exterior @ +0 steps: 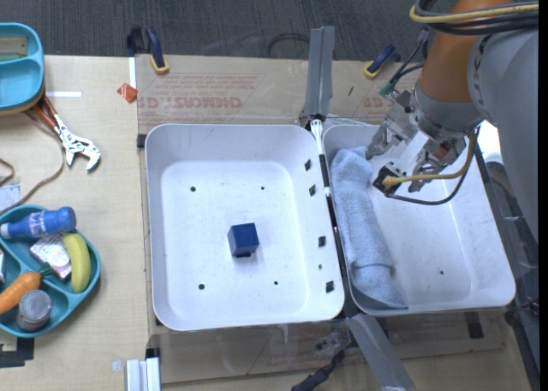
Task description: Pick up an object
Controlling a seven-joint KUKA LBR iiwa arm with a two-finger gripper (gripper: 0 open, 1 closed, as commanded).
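while the claw [396, 151] hangs over the upper part of the right bin [479, 235], just beside the pale towel [360, 218] that lies along that bin's left wall, we cannot tell whether it is wide or narrow. we see the blue cube [244, 239] sitting near the middle of the left bin [171, 210], well apart from the claw; both bins rest on the table [111, 201].

Blue cube [244, 239], left bin [181, 235]; pale towel [360, 220], perhaps rolled, right bin [462, 239].
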